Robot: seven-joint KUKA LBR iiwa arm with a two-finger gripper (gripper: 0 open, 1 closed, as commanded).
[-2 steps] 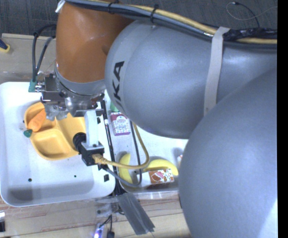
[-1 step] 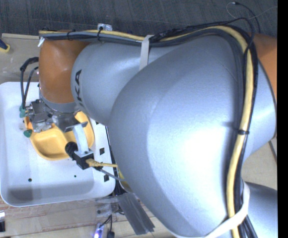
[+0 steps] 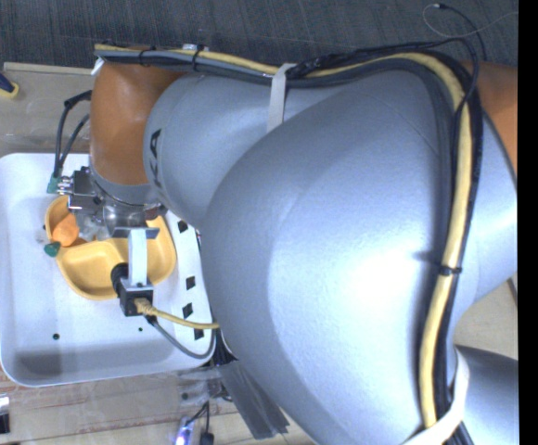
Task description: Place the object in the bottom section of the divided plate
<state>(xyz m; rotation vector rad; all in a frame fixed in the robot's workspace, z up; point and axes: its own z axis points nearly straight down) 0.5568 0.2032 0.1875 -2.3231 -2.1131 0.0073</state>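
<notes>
A yellow divided plate (image 3: 83, 272) lies in the left white bin (image 3: 19, 341), mostly covered by the arm. An orange object with a small green bit (image 3: 63, 233) rests on the plate's upper left part, at the plate's rim. My gripper (image 3: 88, 213) hangs right over the plate, just right of the orange object. The wrist and its orange band (image 3: 121, 128) hide the fingers.
The big grey arm (image 3: 343, 248) covers the right bin and most of the view. A cable (image 3: 181, 321) runs from the wrist along the left bin's right wall. Bare white floor of the left bin lies below and left of the plate.
</notes>
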